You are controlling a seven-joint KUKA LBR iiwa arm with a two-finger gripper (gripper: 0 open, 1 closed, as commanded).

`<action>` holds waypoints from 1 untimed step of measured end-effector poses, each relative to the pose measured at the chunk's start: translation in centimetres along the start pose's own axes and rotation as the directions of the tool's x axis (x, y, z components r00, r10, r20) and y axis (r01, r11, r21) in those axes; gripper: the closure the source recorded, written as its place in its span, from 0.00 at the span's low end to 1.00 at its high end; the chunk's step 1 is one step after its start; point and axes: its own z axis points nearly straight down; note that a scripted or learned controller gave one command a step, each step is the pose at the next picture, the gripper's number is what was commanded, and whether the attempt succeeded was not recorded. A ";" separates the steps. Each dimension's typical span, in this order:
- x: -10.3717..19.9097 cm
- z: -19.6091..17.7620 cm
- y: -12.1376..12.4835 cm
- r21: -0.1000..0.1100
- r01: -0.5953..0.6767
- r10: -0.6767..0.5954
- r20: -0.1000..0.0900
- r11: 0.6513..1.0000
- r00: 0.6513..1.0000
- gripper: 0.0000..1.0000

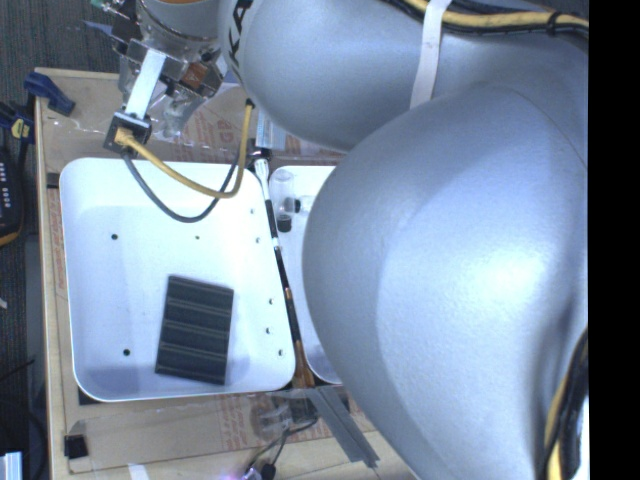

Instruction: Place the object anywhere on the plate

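Camera view: the left white bin point(100, 218) holds a dark ribbed rectangular object point(195, 329) in its lower middle. The right bin point(305, 193) is largely hidden behind the arm point(450, 218). The gripper point(150, 103) is at upper left, well apart from the object

Object point(196, 329): dark grey, flat rectangular block, four ribbed bands running across its width. Lying flat on floor of left bin point(100, 268), long axis pointing roughly 12-to-6 o'clock, top edge leaning slightly toward 1 o'clock. Sitting in bin's 6 o'clock portion, lower end near front wall, apart from side walls. Nothing touching or covering it. Faint shadow showing along its lower left edge. Plate not identifiable; arm blocking most of right bin point(300, 183).
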 end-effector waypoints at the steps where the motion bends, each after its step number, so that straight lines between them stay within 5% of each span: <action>1: -10.2 -8.6 -4.8 0.000 0.207 -0.207 0.001 0.978 0.978 1.00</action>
